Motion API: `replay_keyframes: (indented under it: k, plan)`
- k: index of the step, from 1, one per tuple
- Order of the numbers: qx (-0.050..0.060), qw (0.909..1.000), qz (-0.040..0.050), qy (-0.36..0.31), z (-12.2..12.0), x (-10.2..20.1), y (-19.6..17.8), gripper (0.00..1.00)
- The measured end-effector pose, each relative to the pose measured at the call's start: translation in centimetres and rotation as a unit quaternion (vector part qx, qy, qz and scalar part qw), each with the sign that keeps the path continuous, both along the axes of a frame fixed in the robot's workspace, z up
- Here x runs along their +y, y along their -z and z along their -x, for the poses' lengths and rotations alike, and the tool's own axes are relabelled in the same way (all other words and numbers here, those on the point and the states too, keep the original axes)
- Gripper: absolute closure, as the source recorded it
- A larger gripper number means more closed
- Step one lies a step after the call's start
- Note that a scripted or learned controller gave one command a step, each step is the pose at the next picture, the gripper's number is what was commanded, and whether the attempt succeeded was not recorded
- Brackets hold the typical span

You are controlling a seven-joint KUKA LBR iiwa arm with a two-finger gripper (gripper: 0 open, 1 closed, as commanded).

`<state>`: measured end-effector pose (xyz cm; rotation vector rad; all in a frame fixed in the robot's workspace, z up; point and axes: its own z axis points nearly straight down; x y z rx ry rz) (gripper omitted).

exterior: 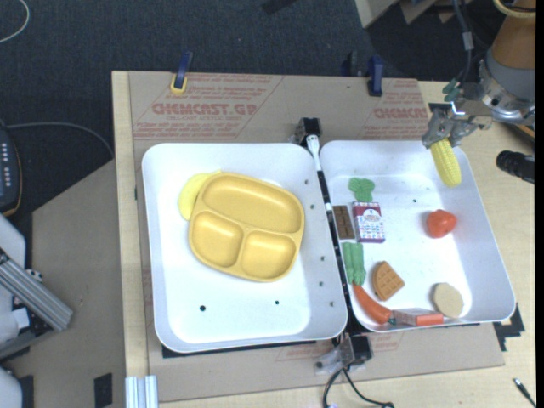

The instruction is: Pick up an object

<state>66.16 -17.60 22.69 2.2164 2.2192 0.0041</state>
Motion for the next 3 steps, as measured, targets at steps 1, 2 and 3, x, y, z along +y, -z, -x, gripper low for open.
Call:
replay_keyframes:
  k: [1, 2, 3]
  plan:
    - [0.005, 1.0, -0.0018, -0.001, 3.2, 4.1, 1.1, 1.0]
    - [0.003, 1.0, -0.0024, -0.002, 5.7, 8.7, -0.6, 1.0]
    - [0.004, 1.0, -0.0012, 0.001, 6.4, 8.5, 0.4, 1.0]
